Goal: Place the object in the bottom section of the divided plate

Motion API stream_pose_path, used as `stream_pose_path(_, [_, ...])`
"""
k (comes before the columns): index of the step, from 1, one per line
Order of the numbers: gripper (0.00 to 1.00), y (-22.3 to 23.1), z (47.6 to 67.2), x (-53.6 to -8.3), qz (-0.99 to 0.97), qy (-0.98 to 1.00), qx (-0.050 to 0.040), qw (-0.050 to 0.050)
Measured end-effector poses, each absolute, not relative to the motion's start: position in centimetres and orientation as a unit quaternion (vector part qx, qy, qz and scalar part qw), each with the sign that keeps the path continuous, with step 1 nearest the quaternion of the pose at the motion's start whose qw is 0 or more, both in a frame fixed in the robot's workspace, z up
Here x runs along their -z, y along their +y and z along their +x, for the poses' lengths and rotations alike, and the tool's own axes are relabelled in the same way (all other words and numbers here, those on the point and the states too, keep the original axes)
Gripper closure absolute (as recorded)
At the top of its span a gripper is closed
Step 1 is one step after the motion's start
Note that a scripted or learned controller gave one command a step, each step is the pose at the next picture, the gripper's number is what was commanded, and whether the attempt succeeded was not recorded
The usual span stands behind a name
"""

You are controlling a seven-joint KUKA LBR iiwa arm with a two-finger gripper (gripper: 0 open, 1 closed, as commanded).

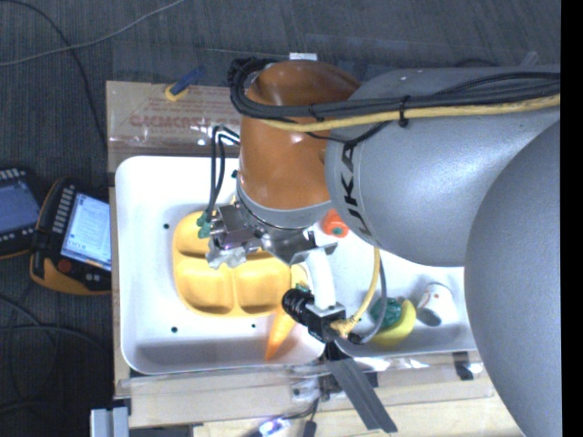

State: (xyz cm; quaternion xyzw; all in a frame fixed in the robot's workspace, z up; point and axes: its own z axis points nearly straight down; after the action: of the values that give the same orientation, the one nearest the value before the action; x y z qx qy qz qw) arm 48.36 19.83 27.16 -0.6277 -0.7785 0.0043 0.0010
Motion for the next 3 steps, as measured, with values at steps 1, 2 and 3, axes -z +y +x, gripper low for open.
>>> stream_pose_path(1, [1.00,21.2,51.5,-16.5,-0.529,-0.848,-0.0034,0.003])
stream_pose_path(2, [1.00,20.0,55.7,-20.9,-0.476,-0.879,-0.0020,0.003])
stream_pose_path(3, [1.00,12.8,52.1,-21.4,-0.455,-0.890,-0.0029,0.002])
